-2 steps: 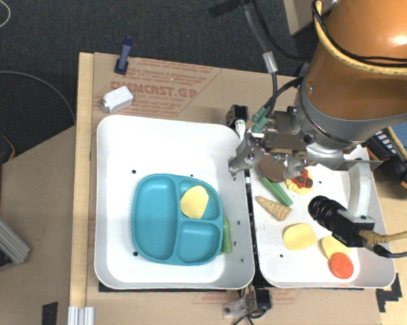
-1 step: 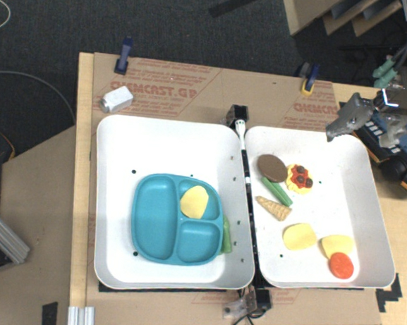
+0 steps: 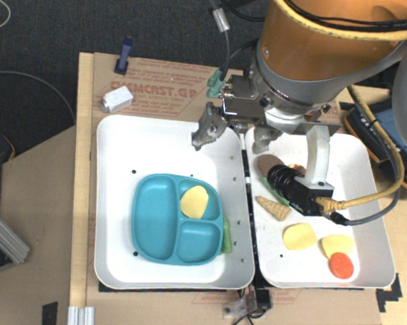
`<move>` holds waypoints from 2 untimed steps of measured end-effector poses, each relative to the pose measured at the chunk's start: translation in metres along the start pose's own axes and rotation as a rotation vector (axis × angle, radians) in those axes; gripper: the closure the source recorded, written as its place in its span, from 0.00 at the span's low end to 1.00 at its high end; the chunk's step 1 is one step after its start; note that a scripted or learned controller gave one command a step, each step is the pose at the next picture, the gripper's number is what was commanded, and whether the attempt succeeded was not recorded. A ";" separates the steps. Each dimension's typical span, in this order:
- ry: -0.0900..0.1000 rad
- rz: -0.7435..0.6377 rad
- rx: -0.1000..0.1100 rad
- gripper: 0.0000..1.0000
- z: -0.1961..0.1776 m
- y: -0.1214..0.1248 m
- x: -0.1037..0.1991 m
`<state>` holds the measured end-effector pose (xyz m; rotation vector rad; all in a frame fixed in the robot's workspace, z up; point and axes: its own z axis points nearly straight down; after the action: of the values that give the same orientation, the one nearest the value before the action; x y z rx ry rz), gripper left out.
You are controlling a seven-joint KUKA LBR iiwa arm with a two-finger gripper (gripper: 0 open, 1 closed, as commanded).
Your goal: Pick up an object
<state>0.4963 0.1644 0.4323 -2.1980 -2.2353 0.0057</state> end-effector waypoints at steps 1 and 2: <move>-0.001 0.016 -0.009 1.00 -0.014 0.002 -0.009; -0.005 0.011 0.003 1.00 0.065 -0.018 0.044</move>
<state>0.4771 0.2078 0.3675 -2.2109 -2.2243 0.0139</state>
